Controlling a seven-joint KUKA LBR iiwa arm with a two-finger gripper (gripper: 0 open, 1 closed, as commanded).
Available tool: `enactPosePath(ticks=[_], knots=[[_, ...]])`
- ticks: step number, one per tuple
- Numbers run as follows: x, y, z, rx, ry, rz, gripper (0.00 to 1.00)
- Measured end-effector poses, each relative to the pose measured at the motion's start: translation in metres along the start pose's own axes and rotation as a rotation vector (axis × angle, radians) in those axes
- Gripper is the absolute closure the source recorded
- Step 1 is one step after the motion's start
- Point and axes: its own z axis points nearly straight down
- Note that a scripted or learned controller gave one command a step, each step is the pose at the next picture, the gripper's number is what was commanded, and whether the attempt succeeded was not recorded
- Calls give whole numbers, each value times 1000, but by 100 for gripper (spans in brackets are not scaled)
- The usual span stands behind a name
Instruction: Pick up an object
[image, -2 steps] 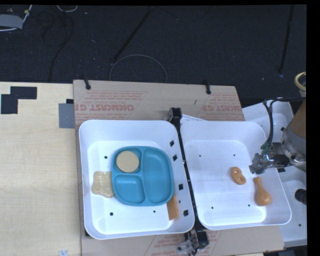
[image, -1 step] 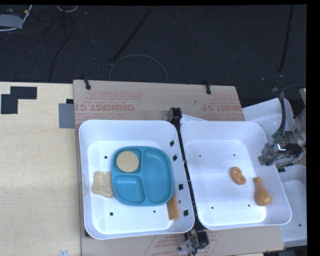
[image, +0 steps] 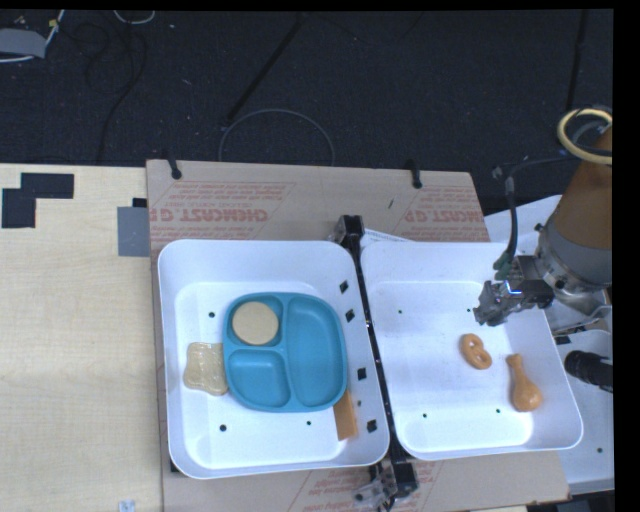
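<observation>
In the right bin (image: 440, 420) lie an orange pretzel-shaped piece (image: 476, 351) and a tan drumstick-shaped piece (image: 521, 382) near the right wall. My gripper (image: 497, 303) hangs over the right bin's upper right part, a little above and to the right of the pretzel piece, with nothing seen between its fingers. The left bin (image: 190, 290) holds a blue divided plate (image: 284, 351) with a round tan cookie (image: 254, 322) in its upper left compartment. A pale bread slice (image: 206, 368) lies left of the plate, and an orange stick (image: 344, 416) lies at the plate's lower right.
A black divider (image: 364, 340) runs between the two bins. Both bins rest on a cardboard sheet (image: 300, 205) on the bench. The grey arm (image: 585, 220) with its orange band enters from the right edge. Cables cross the dark floor behind.
</observation>
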Motion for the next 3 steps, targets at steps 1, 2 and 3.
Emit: enactPosePath(ticks=[1,2,3], knots=[[50,13,19,1,0,0,100],[94,32,23,-1,0,0,100],[145,31,35,2,0,1,100]])
